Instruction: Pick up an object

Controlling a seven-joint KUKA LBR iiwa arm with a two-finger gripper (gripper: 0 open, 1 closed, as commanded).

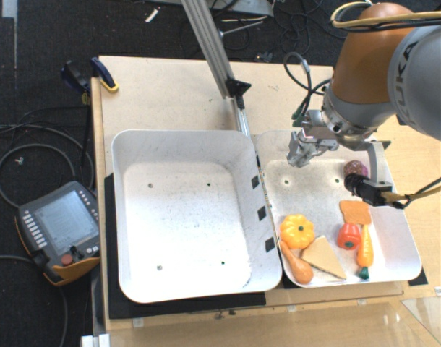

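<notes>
My gripper (301, 157) hangs over the far left part of the right bin (318, 190), with nothing visible between its fingers. Toy foods lie in that bin: a yellow pepper (298, 230), an orange carrot (298, 265) at the near left, a tan wedge (324, 257), a red pepper (348, 236), an orange slab (355, 211), a second carrot (365, 249) and a dark purple item (356, 169) near the far right wall. All of them lie nearer to the camera or to the right of the gripper.
The left bin (184, 215) stands beside the right one. A slanted metal rail (210, 38) reaches down to the bins' far junction. A teach pendant (58, 226) lies off the bench at left, and a small black camera unit (372, 188) sits on the arm's bracket.
</notes>
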